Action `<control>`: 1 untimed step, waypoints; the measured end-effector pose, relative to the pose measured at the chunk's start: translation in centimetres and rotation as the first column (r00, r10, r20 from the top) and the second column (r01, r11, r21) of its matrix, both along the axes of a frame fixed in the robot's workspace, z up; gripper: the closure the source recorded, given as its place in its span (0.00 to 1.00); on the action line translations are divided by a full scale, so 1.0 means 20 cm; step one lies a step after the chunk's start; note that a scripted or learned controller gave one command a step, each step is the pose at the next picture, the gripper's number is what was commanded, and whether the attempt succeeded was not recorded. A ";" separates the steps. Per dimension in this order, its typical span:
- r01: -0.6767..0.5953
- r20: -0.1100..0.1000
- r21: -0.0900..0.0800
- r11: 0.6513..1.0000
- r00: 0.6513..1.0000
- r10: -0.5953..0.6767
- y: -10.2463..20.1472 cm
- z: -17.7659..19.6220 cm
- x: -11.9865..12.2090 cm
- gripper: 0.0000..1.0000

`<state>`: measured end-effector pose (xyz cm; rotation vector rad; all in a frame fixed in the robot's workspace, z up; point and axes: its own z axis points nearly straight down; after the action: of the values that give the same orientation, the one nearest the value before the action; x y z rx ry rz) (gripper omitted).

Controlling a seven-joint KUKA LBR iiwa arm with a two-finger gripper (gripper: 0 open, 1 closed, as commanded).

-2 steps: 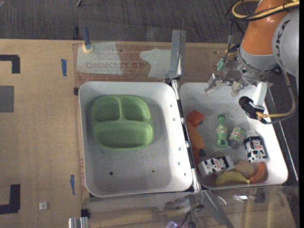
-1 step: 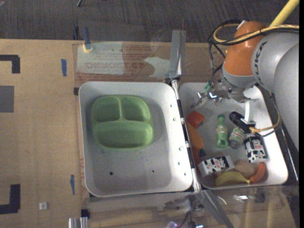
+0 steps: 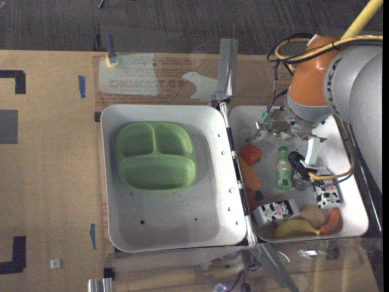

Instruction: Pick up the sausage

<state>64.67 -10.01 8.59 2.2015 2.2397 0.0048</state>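
Banana [image 3: 296,228] and sausage [image 3: 332,222] lie at the near edge of the right bin [image 3: 340,163]. Sausage is in the near right corner, touching a beige lump [image 3: 313,214], just nearer than a cow-print carton [image 3: 327,194]. Sausage looks like a light, smooth, curved toy and is probably slippery. Best grip is across its middle, pinching its narrow width. Gripper [image 3: 276,126] hangs over the bin's far end, well apart from the sausage. Cannot tell if it is open or closed. Nothing is seen held.
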 end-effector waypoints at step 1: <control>-0.342 -0.003 0.001 0.940 0.940 0.342 -0.07 0.00 0.10 0.00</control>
<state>66.74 -11.42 8.53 1.7805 2.5909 0.0015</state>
